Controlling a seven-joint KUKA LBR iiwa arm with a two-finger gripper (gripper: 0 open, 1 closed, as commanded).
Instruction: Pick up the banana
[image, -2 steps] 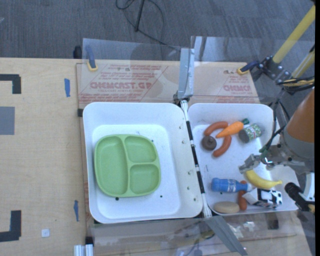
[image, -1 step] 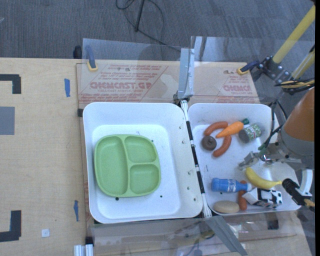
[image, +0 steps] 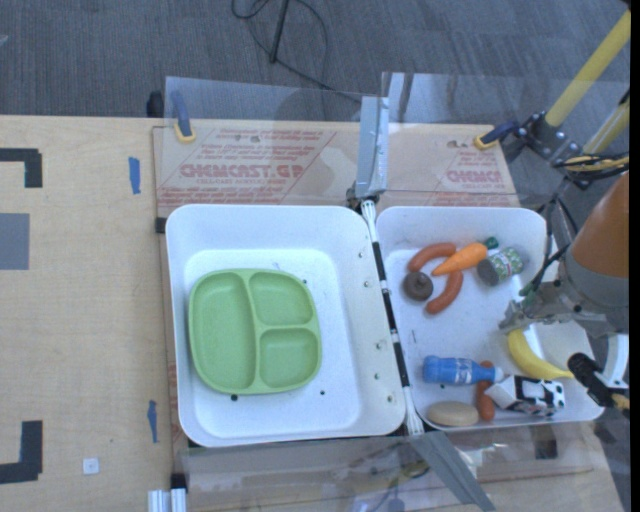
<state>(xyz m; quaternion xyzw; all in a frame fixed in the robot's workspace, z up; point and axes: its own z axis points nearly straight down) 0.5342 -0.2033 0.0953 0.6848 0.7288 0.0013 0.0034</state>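
The yellow banana (image: 533, 359) lies curved near the right wall of the right bin (image: 400, 330), between a blue bottle and the bin's edge. My gripper (image: 545, 322) hangs just above the banana's upper end, at the end of the grey arm with the orange band (image: 610, 238) that comes in from the right. The wrist hides part of the banana's far side. Nothing shows the banana raised off the bin floor.
The right bin also holds two red sausages (image: 447, 290), a carrot (image: 463, 258), a brown donut (image: 418, 286), a small can (image: 503, 263), a blue bottle (image: 455, 371), a bread roll (image: 452, 413) and a black-and-white toy (image: 540, 395). A green divided plate (image: 255, 330) lies in the left bin (image: 200, 230).
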